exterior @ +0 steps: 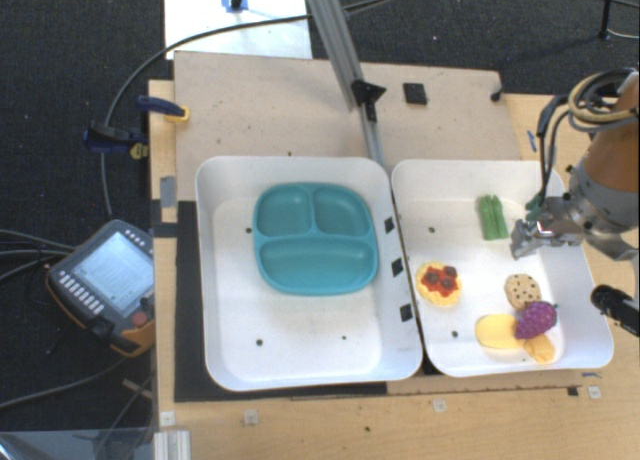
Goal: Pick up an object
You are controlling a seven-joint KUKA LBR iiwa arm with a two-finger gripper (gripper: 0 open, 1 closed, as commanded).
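Tray (316, 240) sits in the left bin (232, 338), not our target; right bin (440, 353) has toy food: pizza (438, 283), green piece (491, 216), cookie (521, 290), grapes (536, 319). We'd judge all light, rigid, slick plastic, so pinch the green piece across its narrow sides. Gripper (532, 235) hovers just right of it; we can't tell its state.

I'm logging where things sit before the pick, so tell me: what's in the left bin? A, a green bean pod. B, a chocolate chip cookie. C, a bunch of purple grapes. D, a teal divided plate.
D: the teal divided plate lies in the left bin, while the purple grapes, green bean pod and cookie all lie in the right bin.
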